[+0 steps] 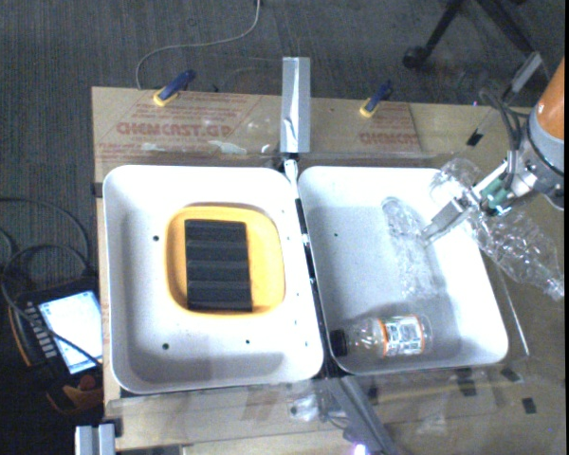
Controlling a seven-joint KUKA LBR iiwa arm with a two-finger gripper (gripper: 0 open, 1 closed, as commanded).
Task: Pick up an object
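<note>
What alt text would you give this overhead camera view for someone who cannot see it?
A robot's claw hovers over the right white bin, which holds a clear plastic bottle lying near its front edge. The left white bin holds a yellow sponge with a black ridged top.

One fixed overhead camera looks down slantwise on both bins.

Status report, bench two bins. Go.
Gripper above right bin's far right corner, grip unclear. Clear plastic bottle lying at right bin's near edge, untouched. Yellow tray with black insert in left bin.
</note>
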